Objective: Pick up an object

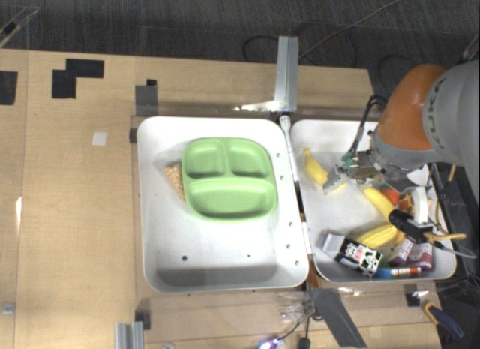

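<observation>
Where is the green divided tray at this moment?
The green divided tray lies in the left bin, in its upper middle part, partly covering a brownish item at its left edge.

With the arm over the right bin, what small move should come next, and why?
Probably a short descent toward the yellow banana-shaped toy. The gripper is just right of it in the right white bin, and the toy lies apart from the clutter in the bin's lower corner.

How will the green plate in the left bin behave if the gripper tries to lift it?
The green plate looks like stiff moulded plastic, so probably light and rigid. It is wide with three compartments, so a grasp at the rim would likely tip it. It lies partly over a tan item, so it may rock.
</observation>
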Robot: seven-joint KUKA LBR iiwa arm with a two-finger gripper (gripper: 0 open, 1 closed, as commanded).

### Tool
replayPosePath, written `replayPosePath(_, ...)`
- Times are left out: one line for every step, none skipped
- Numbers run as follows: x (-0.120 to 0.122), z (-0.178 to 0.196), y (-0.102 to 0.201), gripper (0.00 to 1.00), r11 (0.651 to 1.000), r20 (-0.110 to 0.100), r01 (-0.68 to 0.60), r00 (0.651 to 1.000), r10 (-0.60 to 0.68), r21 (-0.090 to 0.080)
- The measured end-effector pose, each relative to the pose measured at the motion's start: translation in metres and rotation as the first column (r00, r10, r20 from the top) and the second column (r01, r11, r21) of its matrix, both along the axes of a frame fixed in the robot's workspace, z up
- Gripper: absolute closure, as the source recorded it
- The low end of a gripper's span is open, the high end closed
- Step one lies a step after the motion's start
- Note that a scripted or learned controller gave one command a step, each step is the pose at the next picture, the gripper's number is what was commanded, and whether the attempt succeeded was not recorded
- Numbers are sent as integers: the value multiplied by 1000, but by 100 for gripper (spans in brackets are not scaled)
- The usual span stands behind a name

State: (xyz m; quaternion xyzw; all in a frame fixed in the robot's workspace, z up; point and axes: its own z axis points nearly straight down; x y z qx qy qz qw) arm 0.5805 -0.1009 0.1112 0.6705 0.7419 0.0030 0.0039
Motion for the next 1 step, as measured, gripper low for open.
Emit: replayPosePath(53,-22,3,0,999,3,35,999,-35,-1)
